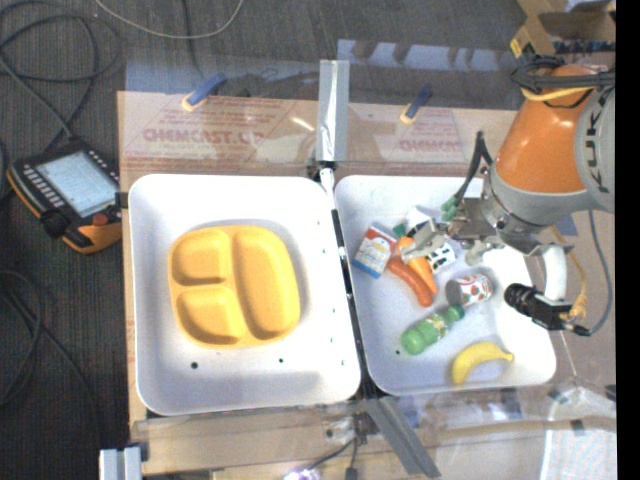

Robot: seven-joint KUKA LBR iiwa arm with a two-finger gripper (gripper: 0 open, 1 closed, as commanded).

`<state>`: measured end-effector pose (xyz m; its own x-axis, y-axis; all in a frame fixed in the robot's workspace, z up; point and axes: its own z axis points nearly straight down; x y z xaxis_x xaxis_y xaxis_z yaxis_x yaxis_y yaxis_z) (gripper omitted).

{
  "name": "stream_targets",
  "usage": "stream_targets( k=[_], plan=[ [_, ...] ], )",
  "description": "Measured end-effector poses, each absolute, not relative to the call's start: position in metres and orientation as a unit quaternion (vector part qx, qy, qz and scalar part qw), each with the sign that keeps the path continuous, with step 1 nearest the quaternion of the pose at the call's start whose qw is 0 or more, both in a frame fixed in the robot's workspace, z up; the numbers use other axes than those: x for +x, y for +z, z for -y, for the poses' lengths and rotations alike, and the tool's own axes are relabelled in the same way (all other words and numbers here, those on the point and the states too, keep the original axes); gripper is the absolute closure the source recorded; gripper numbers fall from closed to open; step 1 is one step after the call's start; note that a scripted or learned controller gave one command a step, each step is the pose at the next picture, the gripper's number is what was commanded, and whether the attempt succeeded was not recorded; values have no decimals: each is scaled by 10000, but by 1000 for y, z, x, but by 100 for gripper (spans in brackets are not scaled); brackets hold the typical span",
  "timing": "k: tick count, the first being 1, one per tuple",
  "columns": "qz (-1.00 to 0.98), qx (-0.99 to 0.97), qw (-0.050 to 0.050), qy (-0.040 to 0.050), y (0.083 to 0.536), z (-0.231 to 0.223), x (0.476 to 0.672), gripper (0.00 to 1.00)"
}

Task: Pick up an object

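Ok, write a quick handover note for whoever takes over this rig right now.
Gripper: low in the right bin, over the carrot and small carton; nothing visibly held.
Things: green bottle and banana toward the bin's front, a small round red-and-white item between. Yellow divided tray sits in the left bin.
Done: no pick visible.
Left: grasp and lift one object.
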<state>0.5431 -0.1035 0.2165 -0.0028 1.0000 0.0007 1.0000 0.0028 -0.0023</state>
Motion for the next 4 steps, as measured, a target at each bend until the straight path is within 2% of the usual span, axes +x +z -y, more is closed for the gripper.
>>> stream_targets(
  k=[1, 2, 4],
  plan=[
    [7282, -6851, -156, -89, 124, 118, 588, 0],
    [7509, -6600, -219, -82, 111, 119, 606, 0],
    [7700, -6375, -257, -93, 110, 118, 605, 0]
  ],
)
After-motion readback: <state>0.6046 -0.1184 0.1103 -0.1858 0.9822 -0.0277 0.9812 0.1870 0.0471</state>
